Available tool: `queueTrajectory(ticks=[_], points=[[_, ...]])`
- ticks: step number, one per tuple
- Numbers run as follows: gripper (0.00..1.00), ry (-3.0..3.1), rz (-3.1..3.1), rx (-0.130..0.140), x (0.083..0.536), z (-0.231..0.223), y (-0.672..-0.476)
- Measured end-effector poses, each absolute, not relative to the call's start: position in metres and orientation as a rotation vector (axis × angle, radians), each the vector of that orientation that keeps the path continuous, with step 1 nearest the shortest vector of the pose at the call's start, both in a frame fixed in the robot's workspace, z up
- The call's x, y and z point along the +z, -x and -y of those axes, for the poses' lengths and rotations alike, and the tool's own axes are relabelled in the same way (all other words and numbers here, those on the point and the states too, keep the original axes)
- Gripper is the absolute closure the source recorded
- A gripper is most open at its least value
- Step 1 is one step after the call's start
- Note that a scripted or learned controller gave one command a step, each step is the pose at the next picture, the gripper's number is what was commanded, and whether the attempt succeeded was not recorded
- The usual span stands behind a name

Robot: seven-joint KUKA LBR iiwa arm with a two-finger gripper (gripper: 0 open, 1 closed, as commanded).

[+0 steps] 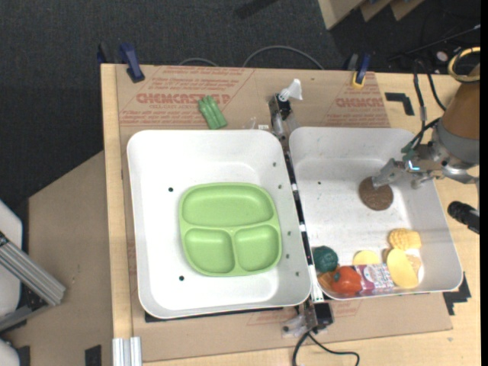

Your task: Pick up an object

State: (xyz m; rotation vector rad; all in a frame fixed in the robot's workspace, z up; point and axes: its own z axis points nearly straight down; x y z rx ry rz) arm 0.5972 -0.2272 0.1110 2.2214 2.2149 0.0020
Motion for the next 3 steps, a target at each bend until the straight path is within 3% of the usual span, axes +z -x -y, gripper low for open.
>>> queueTrajectory(ticks=[1,2,3], points=[[0.00,-2.212,-2.221,0.002,0.087,0.165,-0.587],[1.00,-2.212,-2.215,0.009,0.100,0.167,-0.589],[1.00,-2.221,-2.212,0.000,0.149,0.220,-0.569]])
